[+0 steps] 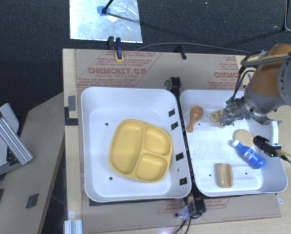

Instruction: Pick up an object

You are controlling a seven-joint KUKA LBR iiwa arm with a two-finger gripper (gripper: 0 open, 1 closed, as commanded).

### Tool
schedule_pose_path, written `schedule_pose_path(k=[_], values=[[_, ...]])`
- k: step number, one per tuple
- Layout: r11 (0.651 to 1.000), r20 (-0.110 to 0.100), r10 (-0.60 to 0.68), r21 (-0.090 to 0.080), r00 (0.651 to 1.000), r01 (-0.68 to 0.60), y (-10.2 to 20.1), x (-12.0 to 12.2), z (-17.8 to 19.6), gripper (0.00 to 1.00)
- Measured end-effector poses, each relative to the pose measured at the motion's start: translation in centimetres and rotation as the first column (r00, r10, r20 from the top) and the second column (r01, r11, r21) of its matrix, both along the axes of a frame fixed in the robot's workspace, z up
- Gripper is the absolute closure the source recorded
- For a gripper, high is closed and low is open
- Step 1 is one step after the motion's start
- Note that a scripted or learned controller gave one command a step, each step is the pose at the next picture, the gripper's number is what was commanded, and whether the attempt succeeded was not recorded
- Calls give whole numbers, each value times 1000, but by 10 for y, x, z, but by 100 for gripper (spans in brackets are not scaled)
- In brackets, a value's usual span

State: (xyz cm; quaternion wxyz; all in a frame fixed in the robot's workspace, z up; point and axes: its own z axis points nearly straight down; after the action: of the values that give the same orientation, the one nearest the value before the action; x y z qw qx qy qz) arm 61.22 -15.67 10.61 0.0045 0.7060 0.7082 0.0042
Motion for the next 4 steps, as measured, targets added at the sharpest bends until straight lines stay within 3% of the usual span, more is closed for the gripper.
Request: schedule_pose_path(k=[3, 4], values=[[1000, -6, 1, -1, 1000, -1, -4, 0, 131, 100], [1000, -9, 6, 2, 1000, -6, 46, 14, 123, 100]])
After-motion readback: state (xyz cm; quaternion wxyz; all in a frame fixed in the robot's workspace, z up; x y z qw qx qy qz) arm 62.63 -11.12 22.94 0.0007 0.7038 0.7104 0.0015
